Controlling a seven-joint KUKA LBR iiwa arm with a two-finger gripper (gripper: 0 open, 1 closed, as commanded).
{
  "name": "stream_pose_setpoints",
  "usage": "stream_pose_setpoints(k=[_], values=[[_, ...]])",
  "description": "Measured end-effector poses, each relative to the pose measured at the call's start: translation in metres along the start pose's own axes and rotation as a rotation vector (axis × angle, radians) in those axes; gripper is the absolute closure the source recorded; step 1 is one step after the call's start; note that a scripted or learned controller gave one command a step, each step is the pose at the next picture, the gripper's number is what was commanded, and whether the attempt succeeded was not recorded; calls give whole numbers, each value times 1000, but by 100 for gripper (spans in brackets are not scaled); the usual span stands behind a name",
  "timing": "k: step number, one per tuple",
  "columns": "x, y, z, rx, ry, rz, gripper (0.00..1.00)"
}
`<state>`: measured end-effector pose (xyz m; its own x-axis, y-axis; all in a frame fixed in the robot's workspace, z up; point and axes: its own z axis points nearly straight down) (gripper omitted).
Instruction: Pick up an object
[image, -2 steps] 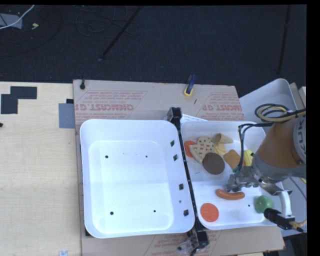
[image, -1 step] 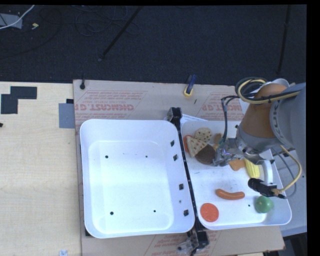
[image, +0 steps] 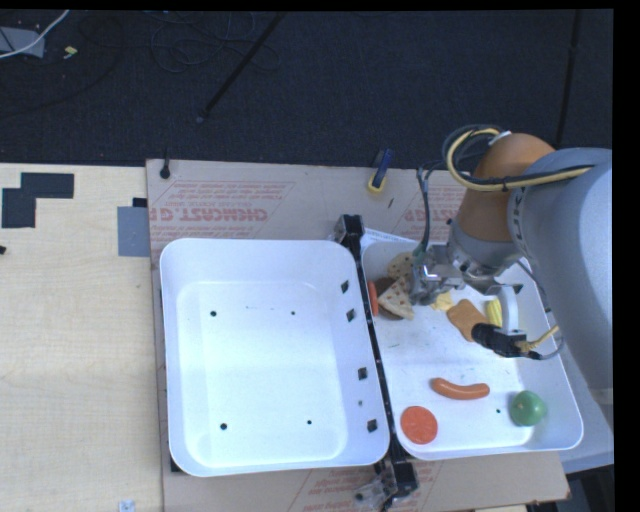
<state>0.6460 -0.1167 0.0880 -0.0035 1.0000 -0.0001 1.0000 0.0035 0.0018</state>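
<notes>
With the gripper (image: 432, 283) low over the cluttered back-left corner of the right bin (image: 560, 440), its grip state unreadable, it should settle squarely on the tan wedge (image: 397, 297) before lifting.

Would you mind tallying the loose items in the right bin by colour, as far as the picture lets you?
Orange or red: 2, sausage and round disc
Green: 1, ball
Tan or brown: 2, waffle-like piece and orange-brown piece
Yellow: 1, piece partly hidden by the arm
Total: 6; items under the gripper may be hidden.
</notes>
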Motion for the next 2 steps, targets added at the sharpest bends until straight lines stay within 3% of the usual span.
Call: stream_pose_setpoints(k=[1, 2], values=[[-1, -2, 0, 4, -1, 1, 0], [22, 1, -254, -16, -2, 1, 0]])
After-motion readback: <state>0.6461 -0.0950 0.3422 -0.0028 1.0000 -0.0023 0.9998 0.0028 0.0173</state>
